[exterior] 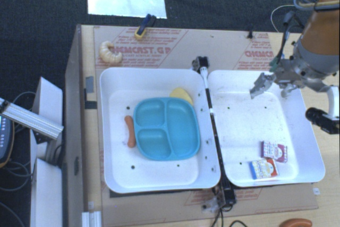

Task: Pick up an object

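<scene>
Nearest the lower edge of the frame, two small flat packets are lying in the right bin (311, 138): a red-and-blue printed card (264, 168) at the lower right of the bin floor and, just beside it and slightly higher, a purple-and-white packet (274, 150). Both are looking like thin cardboard or foil, rectangular, lying flat and apart from the gripper.

At the upper right of the frame the arm (320, 34) is leaning in, its orange band bulging above a grey wrist. Its gripper (273, 85) is hovering over the upper part of the right bin, with two grey fingers (260, 85) spreading apart and nothing sitting between them. A black cylindrical part (322, 119) is jutting over the bin's right rim.

Moving left, the left bin (106, 114) is holding a glossy blue plastic plate (166, 128) with three compartments, a slim orange sausage-shaped toy (130, 131) lying just beside the plate's left edge, and a yellow rounded object (182, 95) peeking out from behind the plate's upper right corner. Both bins are shallow, white and smooth with rounded corners, resting on printed brown cardboard (159, 48). A pale ridged, curled toy (110, 52) is lying on that cardboard at the upper left.
</scene>
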Tool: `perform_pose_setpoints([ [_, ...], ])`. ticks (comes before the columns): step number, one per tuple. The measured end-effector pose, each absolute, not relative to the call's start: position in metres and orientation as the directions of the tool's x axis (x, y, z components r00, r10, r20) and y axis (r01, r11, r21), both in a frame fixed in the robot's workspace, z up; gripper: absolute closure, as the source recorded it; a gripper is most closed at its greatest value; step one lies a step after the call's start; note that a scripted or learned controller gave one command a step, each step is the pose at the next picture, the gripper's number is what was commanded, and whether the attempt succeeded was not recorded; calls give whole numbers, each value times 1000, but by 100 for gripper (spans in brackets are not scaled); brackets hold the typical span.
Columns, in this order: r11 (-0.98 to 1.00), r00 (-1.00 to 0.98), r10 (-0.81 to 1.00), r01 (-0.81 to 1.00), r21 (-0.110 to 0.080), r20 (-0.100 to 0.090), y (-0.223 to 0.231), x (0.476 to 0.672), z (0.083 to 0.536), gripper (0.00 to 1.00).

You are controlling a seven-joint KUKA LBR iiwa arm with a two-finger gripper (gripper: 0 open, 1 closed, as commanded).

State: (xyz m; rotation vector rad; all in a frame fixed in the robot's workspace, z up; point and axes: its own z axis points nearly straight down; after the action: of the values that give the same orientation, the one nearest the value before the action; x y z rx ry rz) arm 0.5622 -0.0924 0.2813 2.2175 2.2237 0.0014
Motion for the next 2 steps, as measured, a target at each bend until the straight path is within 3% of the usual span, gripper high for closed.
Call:
perform_pose_setpoints([
  [1, 0, 0, 1000, 1000, -1, -1, -150, 558, 188, 0],
  [2, 1, -1, 1000, 1000, 2, -1, -177, 558, 84, 0],
])
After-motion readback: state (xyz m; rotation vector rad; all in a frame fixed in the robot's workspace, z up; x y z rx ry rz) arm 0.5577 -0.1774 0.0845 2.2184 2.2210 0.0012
